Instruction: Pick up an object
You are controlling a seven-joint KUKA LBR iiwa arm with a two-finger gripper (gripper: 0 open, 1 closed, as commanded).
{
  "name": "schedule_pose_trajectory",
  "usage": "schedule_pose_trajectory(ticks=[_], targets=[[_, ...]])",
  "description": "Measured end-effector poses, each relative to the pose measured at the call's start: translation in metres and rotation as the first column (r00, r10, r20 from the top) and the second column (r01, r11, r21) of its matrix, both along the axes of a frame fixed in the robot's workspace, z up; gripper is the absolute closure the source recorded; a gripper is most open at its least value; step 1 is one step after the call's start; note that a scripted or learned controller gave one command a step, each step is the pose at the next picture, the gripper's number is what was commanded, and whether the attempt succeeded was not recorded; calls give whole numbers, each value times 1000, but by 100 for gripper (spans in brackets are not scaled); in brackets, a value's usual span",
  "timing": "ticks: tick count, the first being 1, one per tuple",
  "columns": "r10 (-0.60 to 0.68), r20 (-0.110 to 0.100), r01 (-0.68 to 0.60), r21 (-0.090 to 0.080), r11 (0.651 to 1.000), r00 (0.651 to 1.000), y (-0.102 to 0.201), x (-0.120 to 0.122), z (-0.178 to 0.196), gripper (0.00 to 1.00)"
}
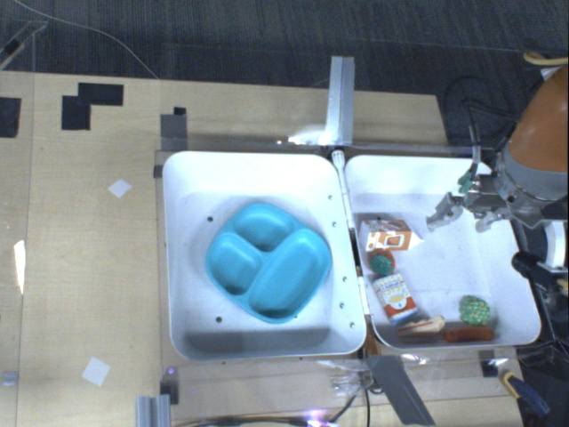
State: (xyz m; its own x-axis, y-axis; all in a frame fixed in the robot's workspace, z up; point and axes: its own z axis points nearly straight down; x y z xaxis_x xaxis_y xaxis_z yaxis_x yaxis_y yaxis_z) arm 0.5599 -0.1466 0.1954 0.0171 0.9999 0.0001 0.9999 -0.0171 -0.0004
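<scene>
Light wood bench [80, 265] with black markings at far left, dark carpet behind it. Left white bin [191, 194] holds a blue three-compartment tray [268, 261], sitting roughly centre and turned at an angle. Metal post [341, 100] stands at the back where the two bins meet. Right white bin [418, 181] has the small stuff, bunched along its left wall and front edge: orange-and-white carton [388, 236], small dark green ball [381, 262] just below it, orange-labelled packet [395, 296] below that, then a tan hot-dog-like piece [422, 328] and a dark red-brown bar [468, 333] along the front, with a green textured ball [475, 310] just above the bar. Gripper [458, 205] is over the right bin's back-right area, well apart from the items; can't tell whether the pincer is apart or together. Nothing visibly in it.
</scene>
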Motion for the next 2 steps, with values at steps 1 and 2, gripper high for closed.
schedule_pose_trajectory(ticks=[1, 2], targets=[[306, 0, -306, 1, 952, 952, 38, -72, -76, 0], [645, 14, -645, -18, 764, 764, 54, -66, -102, 0]])
